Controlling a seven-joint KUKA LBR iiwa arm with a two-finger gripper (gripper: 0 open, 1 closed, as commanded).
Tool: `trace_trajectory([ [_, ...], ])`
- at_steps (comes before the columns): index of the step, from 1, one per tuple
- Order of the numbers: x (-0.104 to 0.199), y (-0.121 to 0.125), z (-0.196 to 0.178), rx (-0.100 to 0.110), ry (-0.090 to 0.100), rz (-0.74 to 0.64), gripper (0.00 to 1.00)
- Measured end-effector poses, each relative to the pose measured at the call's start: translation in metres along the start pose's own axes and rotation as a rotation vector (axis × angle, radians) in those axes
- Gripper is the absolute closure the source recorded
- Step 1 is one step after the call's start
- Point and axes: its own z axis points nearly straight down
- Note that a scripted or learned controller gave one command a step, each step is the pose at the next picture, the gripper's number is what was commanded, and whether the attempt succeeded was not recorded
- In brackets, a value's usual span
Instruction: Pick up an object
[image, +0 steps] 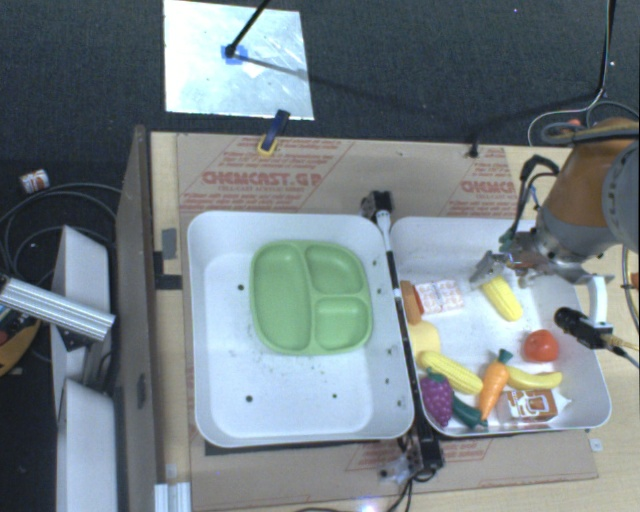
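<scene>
While my arm's cut off at the right edge, my gripper (503, 266) hangs over the right bin (600, 400), fingers spread, gripping nothing. Corn cob (501, 298) lies just below it; purple grapes (436, 396) partly tucked by the bin wall.

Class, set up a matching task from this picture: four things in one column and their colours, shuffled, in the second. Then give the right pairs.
Things:
1. divided plate
2. tomato
3. grapes
4. carrot

Colours:
A. orange
B. purple
C. green
D. red

Pairs: 1-C, 2-D, 3-B, 4-A
</scene>
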Motion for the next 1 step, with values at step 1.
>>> trace_trajectory([
  [1,-0.0037,-0.0034,0.0221,0.000,0.000,0.002,0.00],
])
